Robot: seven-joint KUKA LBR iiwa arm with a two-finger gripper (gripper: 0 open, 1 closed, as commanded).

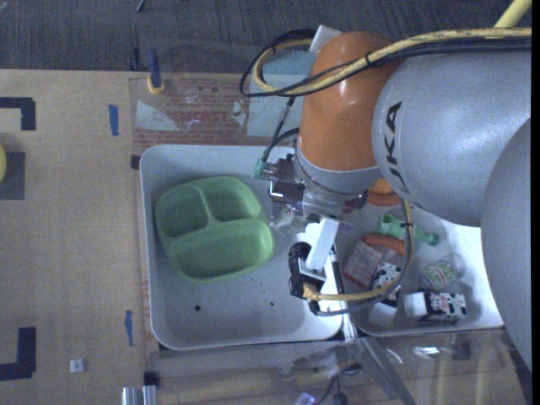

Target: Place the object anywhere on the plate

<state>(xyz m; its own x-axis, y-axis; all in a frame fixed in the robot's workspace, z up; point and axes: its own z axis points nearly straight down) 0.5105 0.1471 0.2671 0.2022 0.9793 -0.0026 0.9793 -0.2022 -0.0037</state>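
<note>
Currently my gripper [287,194] hangs mid-frame, just right of the green plate [215,226]; open or shut, can't tell. Red packet [364,261] and cow block [443,304] lie lower right. Probably the pick step; next needs a grasp there.

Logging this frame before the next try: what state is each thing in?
green plate, flat and right way up in the left bin, nothing on it.
gripper, over the left bin, just beside the plate's right edge.
cow-patterned box, lying on its side in the right bin.
red-and-white packet, lying in the right bin.
</note>
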